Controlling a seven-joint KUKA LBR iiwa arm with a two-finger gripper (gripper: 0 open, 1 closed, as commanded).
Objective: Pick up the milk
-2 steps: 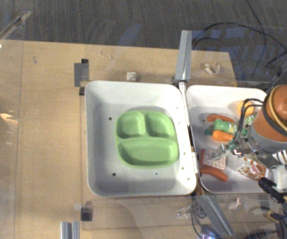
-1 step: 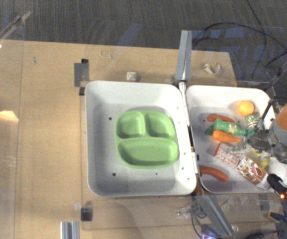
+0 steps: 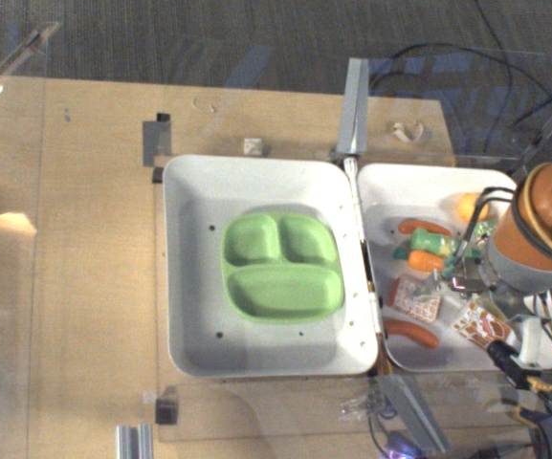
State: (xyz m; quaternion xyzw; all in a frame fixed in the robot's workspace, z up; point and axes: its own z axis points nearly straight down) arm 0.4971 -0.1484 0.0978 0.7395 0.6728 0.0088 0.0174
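Milk [image 3: 416, 297], as best I can judge, is the small red-and-white printed carton lying flat in the right bin [image 3: 383, 194], toward 8 o'clock from that bin's middle; the print is too small to read, so the identification is tentative. It looks light and thin-walled, likely to dent under a hard squeeze and to skid on the smooth bin floor if nudged. Taking it across its narrower sides, from straight above, seems the safest hold.

The gripper [image 3: 459, 273] hangs just beside it at about 2 o'clock, low over the bin. Cables and the wrist hide its tip, so I cannot tell how far open it is or whether it has anything.

Neighbours crowd the carton. A sausage [image 3: 412, 333] lies near at 6 o'clock, a carrot [image 3: 429, 247] at 12 o'clock, and a second printed packet [image 3: 481, 325] at 4 o'clock.

The left bin [image 3: 189, 256] holds a green divided plate [image 3: 282, 266]. Both bins sit on a pale wooden bench [image 3: 65, 256], with grey carpet [image 3: 209, 17] beyond it at 12 o'clock.
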